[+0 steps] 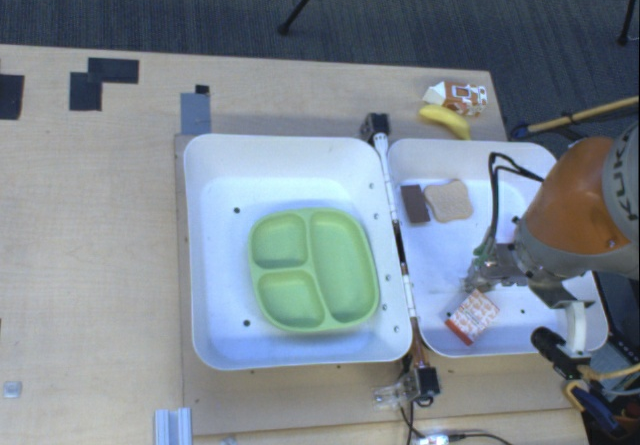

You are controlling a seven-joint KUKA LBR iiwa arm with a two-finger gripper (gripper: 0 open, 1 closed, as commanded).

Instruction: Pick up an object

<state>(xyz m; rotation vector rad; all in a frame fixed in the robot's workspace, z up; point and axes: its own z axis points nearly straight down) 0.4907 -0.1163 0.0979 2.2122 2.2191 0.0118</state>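
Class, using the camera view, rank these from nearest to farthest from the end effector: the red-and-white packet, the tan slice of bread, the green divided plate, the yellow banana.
1. Red-and-white packet, right bin, just below the end effector.
2. Tan slice of bread, same bin, toward its far edge.
3. Green divided plate, in the left bin.
4. Yellow banana, on the bench beyond the right bin.

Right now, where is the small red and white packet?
The red and white packet lies in the right bin, near its front edge, just below the gripper. The tan bread slice sits toward the bin's back.
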